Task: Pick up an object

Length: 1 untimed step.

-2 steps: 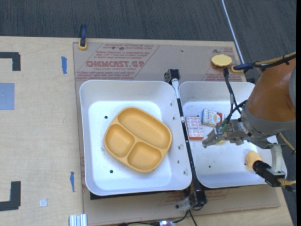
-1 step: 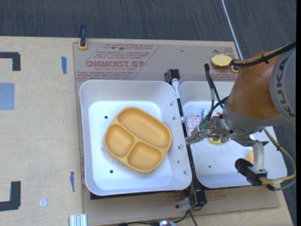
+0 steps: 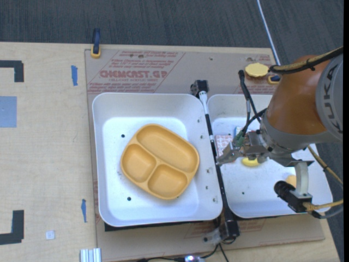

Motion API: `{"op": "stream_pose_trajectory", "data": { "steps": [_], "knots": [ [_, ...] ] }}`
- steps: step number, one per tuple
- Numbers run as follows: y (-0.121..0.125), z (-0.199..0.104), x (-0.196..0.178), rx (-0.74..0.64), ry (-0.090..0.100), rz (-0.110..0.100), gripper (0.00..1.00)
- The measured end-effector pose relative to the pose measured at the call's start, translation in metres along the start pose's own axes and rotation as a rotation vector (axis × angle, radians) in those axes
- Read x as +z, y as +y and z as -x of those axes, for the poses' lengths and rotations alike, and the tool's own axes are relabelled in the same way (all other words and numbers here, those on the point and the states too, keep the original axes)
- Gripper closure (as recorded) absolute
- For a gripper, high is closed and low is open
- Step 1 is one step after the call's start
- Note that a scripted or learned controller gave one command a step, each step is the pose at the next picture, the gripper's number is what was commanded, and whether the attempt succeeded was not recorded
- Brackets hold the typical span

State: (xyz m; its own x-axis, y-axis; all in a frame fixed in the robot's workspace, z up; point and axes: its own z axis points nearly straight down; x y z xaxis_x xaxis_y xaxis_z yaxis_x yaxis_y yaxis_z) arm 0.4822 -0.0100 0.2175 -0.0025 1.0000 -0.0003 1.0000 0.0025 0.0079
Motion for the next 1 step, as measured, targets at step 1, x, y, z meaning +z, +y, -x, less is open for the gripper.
{"op": "stream_pose_trajectory", "data": {
  "steps": [1],
  "knots": [
    [0.0016, -0.0005, -0.0102, -0.001, 0.000, 0.004, 1.00]
  ]
}}
